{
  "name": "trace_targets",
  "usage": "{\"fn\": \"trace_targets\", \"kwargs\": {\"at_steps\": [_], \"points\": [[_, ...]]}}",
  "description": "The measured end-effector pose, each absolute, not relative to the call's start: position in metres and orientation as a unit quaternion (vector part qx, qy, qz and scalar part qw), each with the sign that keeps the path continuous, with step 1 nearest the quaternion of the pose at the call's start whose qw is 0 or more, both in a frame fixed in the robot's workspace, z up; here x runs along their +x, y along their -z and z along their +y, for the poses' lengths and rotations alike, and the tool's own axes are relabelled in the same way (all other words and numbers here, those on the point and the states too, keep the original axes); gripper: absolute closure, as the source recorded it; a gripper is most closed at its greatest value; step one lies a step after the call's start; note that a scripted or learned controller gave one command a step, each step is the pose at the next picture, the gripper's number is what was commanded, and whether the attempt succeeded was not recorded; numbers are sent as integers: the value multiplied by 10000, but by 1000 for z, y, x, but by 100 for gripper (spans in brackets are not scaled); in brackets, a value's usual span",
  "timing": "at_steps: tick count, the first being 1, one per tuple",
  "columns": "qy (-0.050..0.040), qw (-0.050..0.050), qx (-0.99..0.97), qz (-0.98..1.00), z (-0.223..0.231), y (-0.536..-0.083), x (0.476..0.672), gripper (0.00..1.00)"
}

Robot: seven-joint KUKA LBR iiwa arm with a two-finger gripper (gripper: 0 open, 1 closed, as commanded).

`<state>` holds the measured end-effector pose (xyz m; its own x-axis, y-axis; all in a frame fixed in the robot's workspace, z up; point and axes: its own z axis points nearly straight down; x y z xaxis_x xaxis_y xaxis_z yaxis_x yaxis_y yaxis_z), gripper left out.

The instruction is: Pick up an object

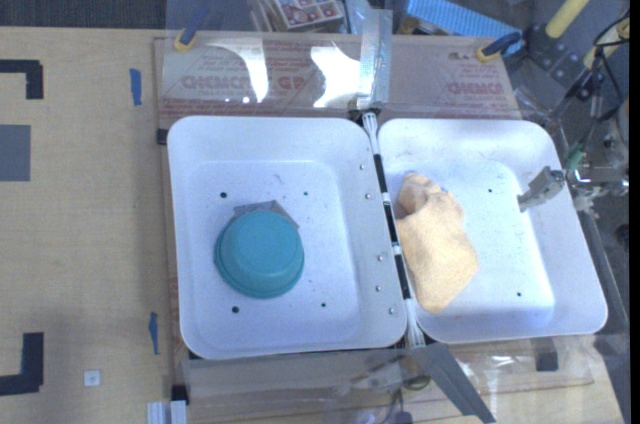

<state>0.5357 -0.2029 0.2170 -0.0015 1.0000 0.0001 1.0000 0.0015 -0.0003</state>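
Nearest the camera, the yellow cloth [438, 247] lies lengthwise in the right bin [560, 312], left of the pincer [545, 185] (its spread cannot be told).

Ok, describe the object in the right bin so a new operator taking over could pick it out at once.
Look at the right bin of the two white bins. Against its left wall, beside the divider, lies a tan cloth, soft and crumpled, stretching from mid-bin toward the near edge. The other item, a round teal bowl, sits in the left bin.
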Motion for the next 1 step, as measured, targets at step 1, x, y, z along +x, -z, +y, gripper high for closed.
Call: {"fn": "trace_targets", "kwargs": {"at_steps": [1], "points": [[1, -2, -6799, -7333, -129, -106, 545, 0]]}}
